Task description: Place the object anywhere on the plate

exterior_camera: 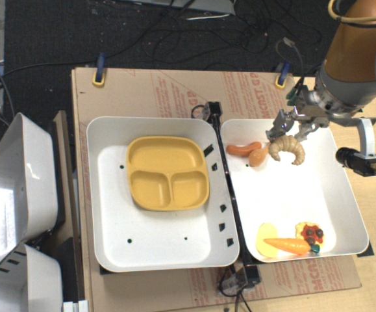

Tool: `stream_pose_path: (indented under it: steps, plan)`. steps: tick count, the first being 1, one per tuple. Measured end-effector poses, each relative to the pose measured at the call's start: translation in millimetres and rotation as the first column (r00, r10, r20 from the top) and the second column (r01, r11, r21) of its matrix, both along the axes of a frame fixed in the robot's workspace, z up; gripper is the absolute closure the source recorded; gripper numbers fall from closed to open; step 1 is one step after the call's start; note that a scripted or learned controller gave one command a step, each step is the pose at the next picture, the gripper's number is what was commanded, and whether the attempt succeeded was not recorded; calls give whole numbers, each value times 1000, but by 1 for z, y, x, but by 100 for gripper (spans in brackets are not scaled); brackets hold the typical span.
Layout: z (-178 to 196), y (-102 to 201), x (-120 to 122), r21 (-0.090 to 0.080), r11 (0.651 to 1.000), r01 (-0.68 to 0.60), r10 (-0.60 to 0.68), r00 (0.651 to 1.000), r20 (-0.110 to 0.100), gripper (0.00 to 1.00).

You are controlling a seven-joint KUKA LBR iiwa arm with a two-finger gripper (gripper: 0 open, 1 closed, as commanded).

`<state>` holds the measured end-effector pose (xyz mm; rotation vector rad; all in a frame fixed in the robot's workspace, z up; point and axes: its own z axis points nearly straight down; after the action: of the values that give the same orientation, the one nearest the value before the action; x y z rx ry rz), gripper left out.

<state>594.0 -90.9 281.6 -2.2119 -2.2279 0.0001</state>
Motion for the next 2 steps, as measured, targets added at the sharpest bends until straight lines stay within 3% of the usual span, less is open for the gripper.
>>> stream_pose_path:
  steps: [2]
  plan:
    - [-11, 109, 1, 1, 1000, -2, 2, 1000, 0, 100]
